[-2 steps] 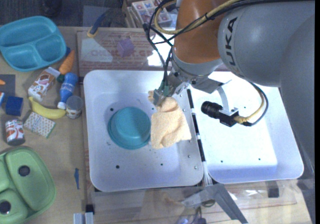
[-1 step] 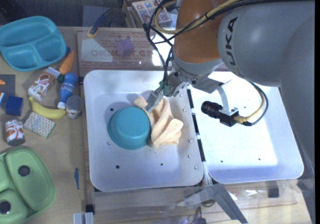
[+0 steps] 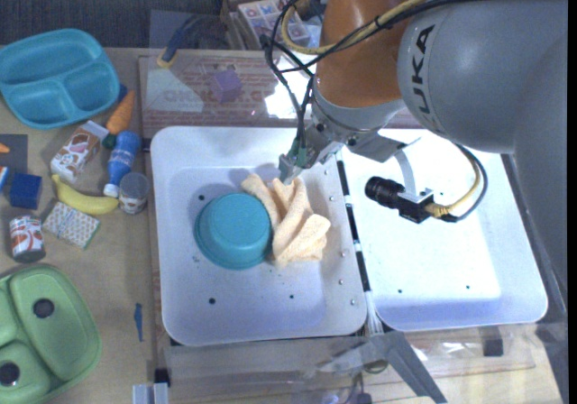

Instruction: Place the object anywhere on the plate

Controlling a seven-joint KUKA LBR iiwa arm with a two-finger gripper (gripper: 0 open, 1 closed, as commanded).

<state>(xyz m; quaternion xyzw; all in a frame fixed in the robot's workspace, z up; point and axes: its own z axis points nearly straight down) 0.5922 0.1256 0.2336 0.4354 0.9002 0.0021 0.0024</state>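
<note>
A round blue plate (image 3: 234, 229) lies in the left white bin (image 3: 180, 303), left of centre. Against its right side rests a pale yellow object (image 3: 296, 220) shaped like a bunch of thick fries, reaching from the plate's top edge down to its lower right. My gripper (image 3: 293, 163) comes down from the grey and orange arm and stands at the upper end of the yellow object, touching it or just above it. The arm's bulk hides the gripper's upper part.
The right white bin (image 3: 451, 276) lies under the arm, with a black camera unit (image 3: 397, 195) hanging over it. Left of the bins are a blue divided tray (image 3: 59, 78), a banana (image 3: 81, 199), a small bottle (image 3: 120, 159), a can (image 3: 133, 191) and a green tray (image 3: 41, 335).
</note>
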